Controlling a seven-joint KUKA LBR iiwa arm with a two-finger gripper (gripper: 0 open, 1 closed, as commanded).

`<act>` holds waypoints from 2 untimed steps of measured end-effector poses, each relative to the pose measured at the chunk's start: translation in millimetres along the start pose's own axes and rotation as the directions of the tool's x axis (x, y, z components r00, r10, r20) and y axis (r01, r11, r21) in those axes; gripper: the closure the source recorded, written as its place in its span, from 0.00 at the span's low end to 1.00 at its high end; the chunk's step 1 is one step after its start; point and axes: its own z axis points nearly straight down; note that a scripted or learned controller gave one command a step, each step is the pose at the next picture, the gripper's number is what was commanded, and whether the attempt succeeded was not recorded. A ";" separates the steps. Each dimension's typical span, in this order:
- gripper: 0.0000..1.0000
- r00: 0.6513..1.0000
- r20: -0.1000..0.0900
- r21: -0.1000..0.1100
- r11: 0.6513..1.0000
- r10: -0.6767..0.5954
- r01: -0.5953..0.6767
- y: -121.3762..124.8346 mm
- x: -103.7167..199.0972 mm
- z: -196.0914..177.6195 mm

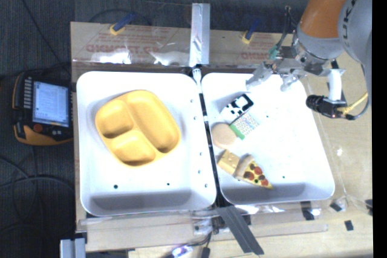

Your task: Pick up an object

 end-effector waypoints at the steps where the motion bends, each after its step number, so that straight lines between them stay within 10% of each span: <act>1: 0.00 0.992 0.000 -0.001 0.992 -0.128 0.128 -7.5 6.6 119.2; 2: 1.00 0.992 -0.003 0.001 0.992 -0.128 0.128 -7.5 7.4 111.3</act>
